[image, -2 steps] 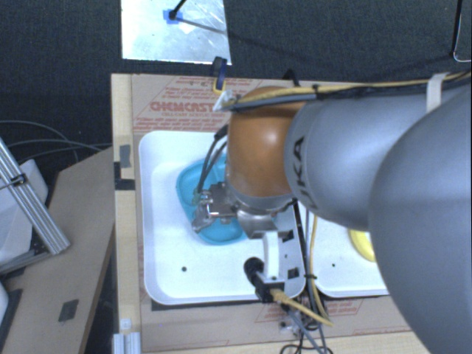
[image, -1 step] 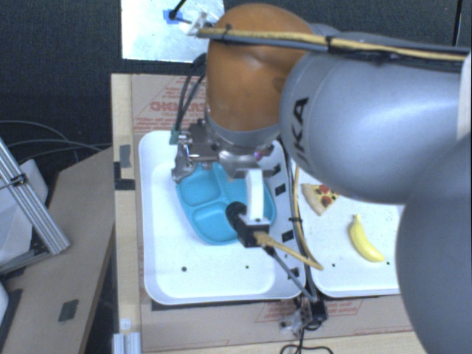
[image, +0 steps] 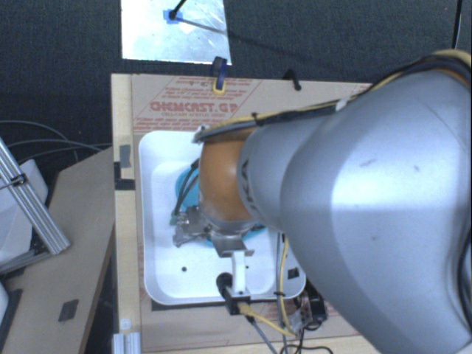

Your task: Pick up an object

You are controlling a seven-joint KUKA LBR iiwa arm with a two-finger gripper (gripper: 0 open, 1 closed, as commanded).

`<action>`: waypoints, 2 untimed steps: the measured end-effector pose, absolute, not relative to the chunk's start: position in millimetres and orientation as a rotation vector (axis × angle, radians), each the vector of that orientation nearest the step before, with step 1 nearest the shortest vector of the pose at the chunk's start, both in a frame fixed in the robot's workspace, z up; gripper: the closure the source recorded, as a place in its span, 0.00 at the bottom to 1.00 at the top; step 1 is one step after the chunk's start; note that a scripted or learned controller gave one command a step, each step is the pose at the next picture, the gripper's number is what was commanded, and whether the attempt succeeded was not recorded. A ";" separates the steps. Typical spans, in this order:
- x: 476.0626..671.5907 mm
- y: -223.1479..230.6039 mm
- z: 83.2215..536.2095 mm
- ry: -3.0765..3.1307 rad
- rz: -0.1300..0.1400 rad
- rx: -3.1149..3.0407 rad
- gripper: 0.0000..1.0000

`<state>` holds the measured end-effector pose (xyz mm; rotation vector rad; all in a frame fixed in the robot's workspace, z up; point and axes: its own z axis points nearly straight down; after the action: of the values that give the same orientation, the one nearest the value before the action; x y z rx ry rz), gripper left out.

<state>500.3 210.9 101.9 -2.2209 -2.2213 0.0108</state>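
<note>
A grey robot arm (image: 369, 212) reaches in from the right and covers much of the bench, its orange band (image: 221, 179) hanging over the middle of a shallow white bin (image: 156, 198). Below the band, the metal gripper (image: 186, 231) points down and to the left, low over the bin floor; from this angle the wrist hides too much of it to tell whether it is spread or closed, or whether it has hold of anything. A blue object (image: 184, 184) lies in the bin right under the wrist, showing as a curved edge to the left of the orange band and as a small sliver by the arm's lower side; its shape cannot be made out. A small dark speck (image: 184, 269) sits on the bin floor nearer the front wall. A white bracket (image: 238, 268) hangs from the wrist over the front rim, with yellow cables (image: 280, 301) trailing beneath it. The bin rests on a brown cardboard sheet (image: 193, 100) with red lettering, pinned at its far edge by a blue and yellow clamp (image: 219, 76) and a black clip (image: 293, 81). Behind it, a shiny foil panel (image: 173, 21) lies against dark fabric. An aluminium rail (image: 29, 205) leans at the left, beside the bench.
</note>
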 end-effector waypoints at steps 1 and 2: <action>627.3 125.2 140.6 -2.222 -0.012 -2.239 0.00; 605.9 136.0 299.2 -2.234 -0.028 -2.223 0.00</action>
<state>605.9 136.0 299.2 -2.2230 -2.2340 -0.0279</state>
